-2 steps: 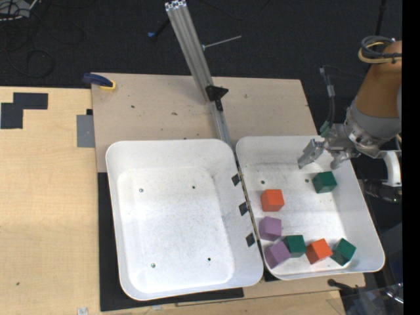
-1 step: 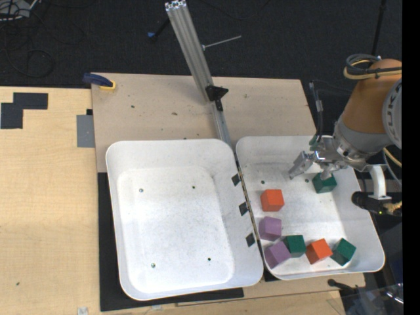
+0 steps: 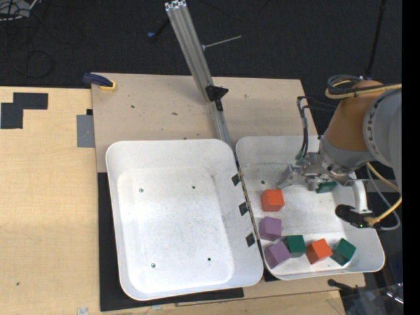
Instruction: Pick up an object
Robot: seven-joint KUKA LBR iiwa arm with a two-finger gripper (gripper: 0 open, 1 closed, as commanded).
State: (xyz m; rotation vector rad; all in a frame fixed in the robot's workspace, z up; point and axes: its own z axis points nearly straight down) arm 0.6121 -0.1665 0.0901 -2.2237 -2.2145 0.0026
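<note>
Wooden boards are making up the surface (image 3: 164,107), and two white bins are sitting on it side by side. Dark floor is showing behind it. A silver metal bar (image 3: 195,64) is leaning over the back of the surface.

Everything else is sitting in or over the right bin (image 3: 262,153). The grey arm (image 3: 367,130) is reaching over the bin's back right part. The claw (image 3: 308,174) is hanging low there. Something small and green (image 3: 325,188) is showing right by the claw, but I cannot tell if the claw is wide, narrow or holding it.

An orange block (image 3: 272,199) is sitting near the middle of the right bin, just in front of the claw, turned a bit crooked. It looks like a cube, so no side is longer. Two purple blocks (image 3: 270,228) (image 3: 276,252) are lying closer to the bin's front, near its left wall. Along the bin's front edge a green block (image 3: 295,244), another orange block (image 3: 318,250) and one more green block (image 3: 343,251) are lined up close together.
</note>
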